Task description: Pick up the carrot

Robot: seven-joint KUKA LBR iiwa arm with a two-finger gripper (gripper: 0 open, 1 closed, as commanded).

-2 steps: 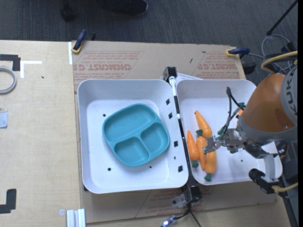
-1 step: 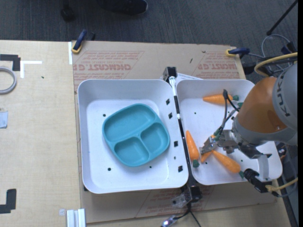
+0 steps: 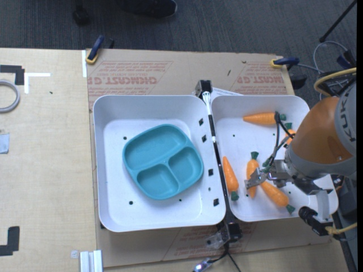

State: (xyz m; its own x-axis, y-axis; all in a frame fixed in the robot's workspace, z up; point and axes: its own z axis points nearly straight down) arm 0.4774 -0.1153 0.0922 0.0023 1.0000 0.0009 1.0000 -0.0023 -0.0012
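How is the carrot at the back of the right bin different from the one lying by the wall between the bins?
The orange carrot at the back lies crosswise, far from the claw. The orange carrot by the dividing wall lies lengthwise, nearer the claw. Both are orange with green tops, in the right white bin.

The room is evenly and fairly brightly lit from overhead, with soft diffuse light and no hard glare. The two white bins (image 3: 102, 152) come out very bright, close to washed out on their floors, and the teal plate (image 3: 163, 161) throws only a faint soft shadow. A darker shadow sits under the arm (image 3: 326, 137) along the right bin's far side. The orange band carries a mild sheen. The picture is slightly soft overall, coarse in fine detail, and the dark carpet (image 3: 227, 10) at the top loses texture.
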